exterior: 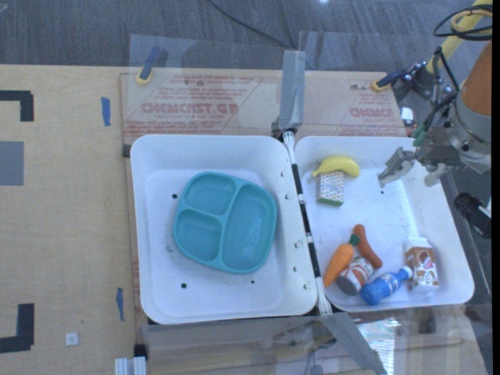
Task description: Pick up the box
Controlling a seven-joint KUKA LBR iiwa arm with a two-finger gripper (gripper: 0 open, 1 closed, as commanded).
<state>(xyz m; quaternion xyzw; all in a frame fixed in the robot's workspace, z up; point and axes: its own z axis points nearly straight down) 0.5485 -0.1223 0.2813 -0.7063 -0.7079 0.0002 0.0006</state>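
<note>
Hovering pincer: the grey two-finger pincer (412, 167) hung over the upper right part of the right bin, its two fingers spread apart with nothing between them.
Arm: the grey arm with an orange band (476, 92) reached in from the right edge, above the right bin's far corner.
Box: the small rectangular carton with a green and white printed face (331, 187) lay in the upper left part of the right bin, well left of the pincer and apart from it.
Banana: a yellow banana (337, 166) lay just above the box, touching or nearly touching its top edge; I could not tell which.
Right bin: the shallow white bin on the right (461, 280) carried all the small items.
Lower group: two orange carrot-shaped toys (338, 262) and (366, 245) lay near the bin's lower middle, beside a small round can with a red and white label (357, 275).
Bottle: a blue plastic bottle with a white cap (385, 286) lay on its side just right of the can.
Carton: a small white and brown drink carton (422, 262) sat near the bin's lower right corner.
Left bin: the shallow white bin on the left (148, 209) held a teal plastic plate with three compartments (225, 222), near its middle.
Worktop: the pale wooden worktop (62, 209) bore both bins side by side.
</note>
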